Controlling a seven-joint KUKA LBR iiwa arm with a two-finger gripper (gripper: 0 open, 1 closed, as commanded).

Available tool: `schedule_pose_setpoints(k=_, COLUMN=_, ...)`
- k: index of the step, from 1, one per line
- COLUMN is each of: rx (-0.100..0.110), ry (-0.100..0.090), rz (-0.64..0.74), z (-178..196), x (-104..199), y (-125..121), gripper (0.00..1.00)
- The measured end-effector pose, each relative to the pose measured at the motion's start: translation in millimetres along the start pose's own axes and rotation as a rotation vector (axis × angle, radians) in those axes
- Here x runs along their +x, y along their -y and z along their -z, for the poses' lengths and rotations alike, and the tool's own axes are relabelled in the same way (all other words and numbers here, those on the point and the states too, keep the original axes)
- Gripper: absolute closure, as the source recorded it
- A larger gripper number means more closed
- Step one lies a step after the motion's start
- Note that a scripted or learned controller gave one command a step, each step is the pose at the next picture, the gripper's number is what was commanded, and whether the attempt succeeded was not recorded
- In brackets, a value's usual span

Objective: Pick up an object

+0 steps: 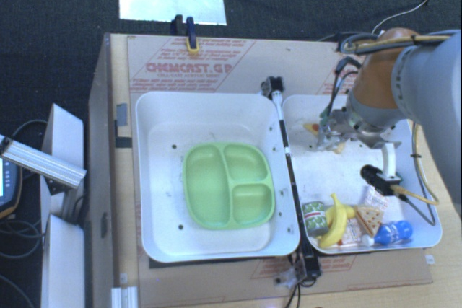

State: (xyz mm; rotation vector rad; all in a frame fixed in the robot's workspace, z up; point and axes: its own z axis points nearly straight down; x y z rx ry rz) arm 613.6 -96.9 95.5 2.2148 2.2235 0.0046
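Hand [333,135] low in right bin's [426,238] far end, over small yellow item [312,128]; grip state can't tell. Banana [334,220] and clutter near front corner. Approach step; next: close, lift.

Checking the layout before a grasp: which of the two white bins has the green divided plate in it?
The left bin: the green plate lies flat in it. The right bin holds the banana and other small items.
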Motion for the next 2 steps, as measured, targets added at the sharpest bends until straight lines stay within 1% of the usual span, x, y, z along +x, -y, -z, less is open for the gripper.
schedule_pose_setpoints(k=1, rx=0.004, ry=0.000, rz=-0.003, z=-11.3, x=-13.1, y=52.9, gripper=1.00)
schedule_pose_setpoints(k=2, rx=0.000, ry=0.001, rz=0.000, z=70.6, x=-32.7, y=6.1, gripper=1.00)
